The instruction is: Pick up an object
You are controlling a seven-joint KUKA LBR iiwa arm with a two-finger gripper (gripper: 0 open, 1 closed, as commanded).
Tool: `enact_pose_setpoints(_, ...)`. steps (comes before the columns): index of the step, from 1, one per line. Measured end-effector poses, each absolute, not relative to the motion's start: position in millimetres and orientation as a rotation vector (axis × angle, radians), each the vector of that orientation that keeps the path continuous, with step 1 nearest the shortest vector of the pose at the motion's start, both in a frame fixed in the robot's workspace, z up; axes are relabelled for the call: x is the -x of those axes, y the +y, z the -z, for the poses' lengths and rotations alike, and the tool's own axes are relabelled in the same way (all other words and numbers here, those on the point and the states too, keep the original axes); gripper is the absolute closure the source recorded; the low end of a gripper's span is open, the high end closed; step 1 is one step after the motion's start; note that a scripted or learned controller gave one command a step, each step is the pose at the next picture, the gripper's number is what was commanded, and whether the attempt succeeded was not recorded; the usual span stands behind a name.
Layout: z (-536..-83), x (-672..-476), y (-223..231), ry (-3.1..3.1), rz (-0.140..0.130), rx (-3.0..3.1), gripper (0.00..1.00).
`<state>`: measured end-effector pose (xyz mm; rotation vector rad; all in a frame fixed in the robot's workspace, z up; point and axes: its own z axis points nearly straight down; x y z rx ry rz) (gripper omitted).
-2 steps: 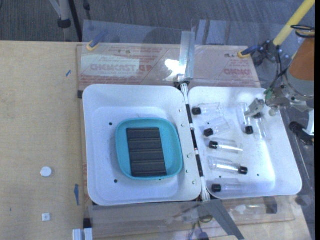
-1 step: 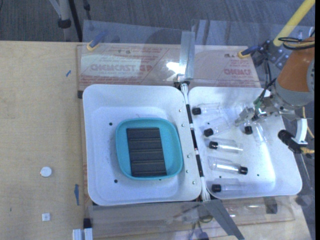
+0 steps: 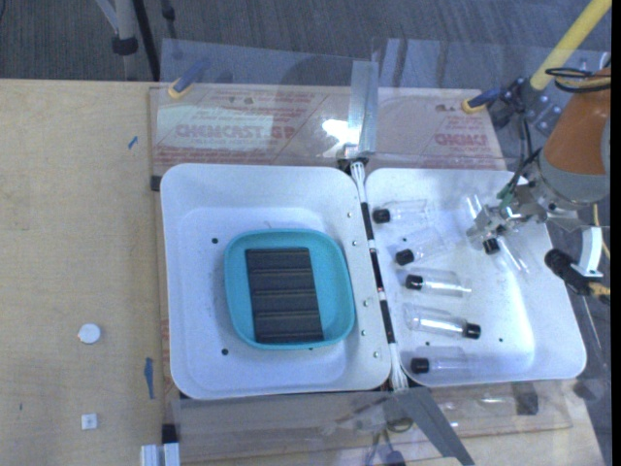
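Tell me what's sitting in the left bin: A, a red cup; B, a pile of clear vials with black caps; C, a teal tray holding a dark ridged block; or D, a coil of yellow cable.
C: the left bin holds a teal tray with a dark ridged block lying in it, while the clear vials with black caps lie scattered in the right bin.

Teal tray [image 3: 335, 289], black-capped clear vials [image 3: 439, 282]

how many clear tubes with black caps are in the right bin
5 lie free: top left, below it, middle, lower, bottom. A sixth may be at the tool, partly hidden.
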<state>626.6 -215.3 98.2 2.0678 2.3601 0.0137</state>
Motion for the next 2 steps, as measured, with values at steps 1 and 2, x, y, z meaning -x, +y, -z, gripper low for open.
enact_pose_setpoints(1, -192.2, -641.0, -145.3, 2.207, -0.001, -2.233, 1.0)
enact_pose_setpoints(2, -211.5, -649.9, -90.5, 2.245, -0.003, -2.192, 1.0)
